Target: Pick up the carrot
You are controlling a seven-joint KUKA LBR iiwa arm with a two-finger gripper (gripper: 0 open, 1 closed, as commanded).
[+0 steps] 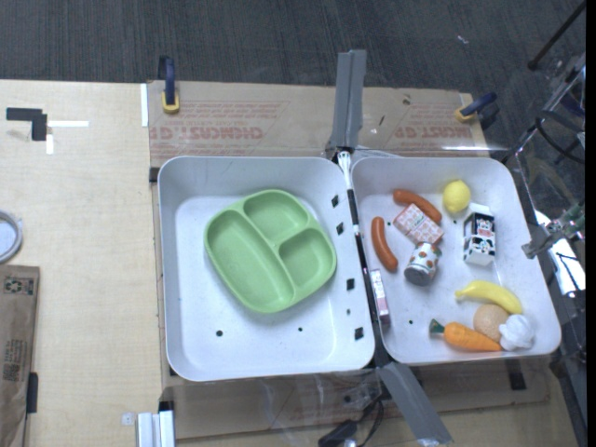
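From my remote seat I saw two white bins side by side on the counter (pixel 74 250). The left bin (pixel 182 333) held a green divided plate (pixel 270 250) with three compartments, lying a little toward the bin's 12 o'clock side. The right bin (pixel 521 203) carried the rest. The carrot (pixel 466 338), orange with a green top pointing toward 9 o'clock, lay flat near the bin's 6 o'clock rim. Just beside it at its 3 o'clock sat a pale egg-like ball (pixel 489 319) and a white knobby item (pixel 518 331), the two touching each other. A banana (pixel 489 295) lay just at 12 o'clock from the carrot, close to the ball. Toward the bin's 12 o'clock side a lemon (pixel 455 196) stood near a black-and-white carton (pixel 480 235). Two sausages were there too: one sausage (pixel 416 203) slanted near the top, the other sausage (pixel 384 244) lying along the 9 o'clock wall. Between them sat a small red-and-white packet (pixel 415 223), and at its 6 o'clock a little can (pixel 422 263) lay tilted. A slim pink-labelled box (pixel 379 295) rested along the seam between the bins. At the far 3 o'clock edge of the view I made out grey metal parts of the arm (pixel 551 234), outside the bin; whether the gripper was released or clenched I could not tell.
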